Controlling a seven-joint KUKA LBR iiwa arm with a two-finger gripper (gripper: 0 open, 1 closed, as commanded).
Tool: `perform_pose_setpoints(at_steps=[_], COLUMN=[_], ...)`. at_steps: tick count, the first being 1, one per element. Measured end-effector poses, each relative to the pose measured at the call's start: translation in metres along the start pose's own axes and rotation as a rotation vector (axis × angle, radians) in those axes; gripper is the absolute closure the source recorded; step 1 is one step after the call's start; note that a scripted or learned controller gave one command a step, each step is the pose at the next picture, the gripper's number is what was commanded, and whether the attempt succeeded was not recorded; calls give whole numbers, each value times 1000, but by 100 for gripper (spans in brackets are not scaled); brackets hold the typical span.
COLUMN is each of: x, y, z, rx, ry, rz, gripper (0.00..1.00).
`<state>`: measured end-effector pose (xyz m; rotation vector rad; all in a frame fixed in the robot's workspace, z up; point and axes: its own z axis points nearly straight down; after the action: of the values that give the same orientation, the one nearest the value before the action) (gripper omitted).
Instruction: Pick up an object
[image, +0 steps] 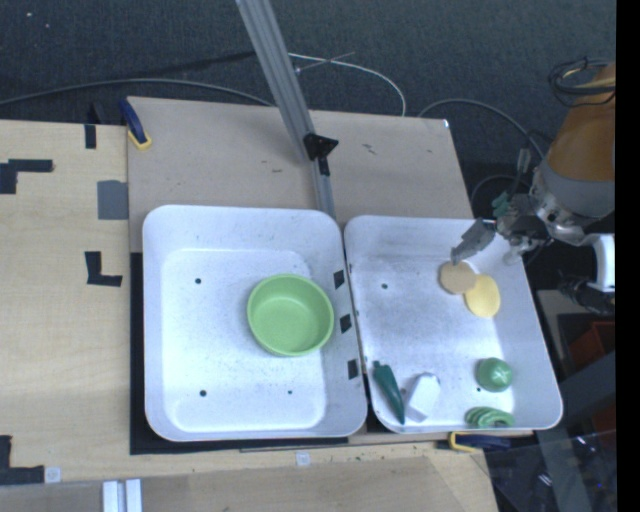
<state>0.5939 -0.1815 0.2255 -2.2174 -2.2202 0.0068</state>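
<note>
Gripper (470, 246) low (arm angled leftward)

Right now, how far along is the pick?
Done: the claw is at the right bin, just above the tan disc and yellow piece. In hand: nothing visibly lifted; both lie on the bin floor. Left: grasp and lift. The green bowl sits in the left bin.
</note>
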Motion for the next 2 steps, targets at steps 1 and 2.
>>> perform_pose_setpoints(at_steps=[1, 2], x=[-6, -9], y=[-5, -2], z=[61, 124], rx=[3, 2], ry=[1, 1], rz=[1, 0], gripper=[0, 0])
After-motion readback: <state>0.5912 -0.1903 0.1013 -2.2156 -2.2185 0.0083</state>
